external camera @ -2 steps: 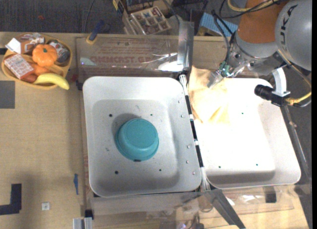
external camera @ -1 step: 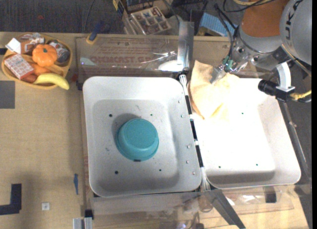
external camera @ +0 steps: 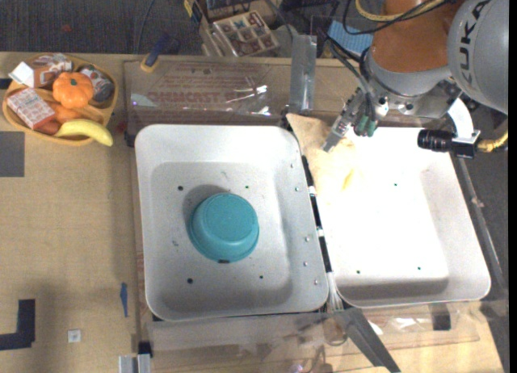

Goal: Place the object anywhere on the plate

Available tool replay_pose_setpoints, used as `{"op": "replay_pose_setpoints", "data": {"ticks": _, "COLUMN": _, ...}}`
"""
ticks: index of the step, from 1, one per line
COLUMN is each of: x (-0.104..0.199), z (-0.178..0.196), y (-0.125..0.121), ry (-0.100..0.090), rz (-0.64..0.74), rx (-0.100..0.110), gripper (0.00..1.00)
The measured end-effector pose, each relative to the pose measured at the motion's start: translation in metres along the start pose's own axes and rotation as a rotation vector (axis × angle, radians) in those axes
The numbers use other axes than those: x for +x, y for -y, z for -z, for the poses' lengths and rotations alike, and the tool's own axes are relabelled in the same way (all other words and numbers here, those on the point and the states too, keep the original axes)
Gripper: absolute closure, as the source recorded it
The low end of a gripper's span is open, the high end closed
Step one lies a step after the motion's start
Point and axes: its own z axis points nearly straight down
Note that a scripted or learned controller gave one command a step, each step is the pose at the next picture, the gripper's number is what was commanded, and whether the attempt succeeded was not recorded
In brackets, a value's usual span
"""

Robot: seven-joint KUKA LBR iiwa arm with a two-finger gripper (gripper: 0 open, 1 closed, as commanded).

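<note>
Camera view: the claw (external camera: 346, 127) hangs over the right bin (external camera: 452, 282) at its eleven o'clock corner; whether it is wide or narrow I cannot tell. A small yellow object (external camera: 347, 178), perhaps the task's thing, lies just below it. The teal plate (external camera: 224, 226) sits bare mid left bin (external camera: 161, 161). Picking and placing both appear left.

Arm (external camera: 452, 32) cut off at top and right edges
</note>
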Motion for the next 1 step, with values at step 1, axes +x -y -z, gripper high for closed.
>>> {"op": "replay_pose_setpoints", "data": {"ticks": 1, "x": 0.0498, "z": -0.0096, "y": -0.0168, "ry": 0.001, "rz": 0.397, "rx": -0.001, "gripper": 1.0}}
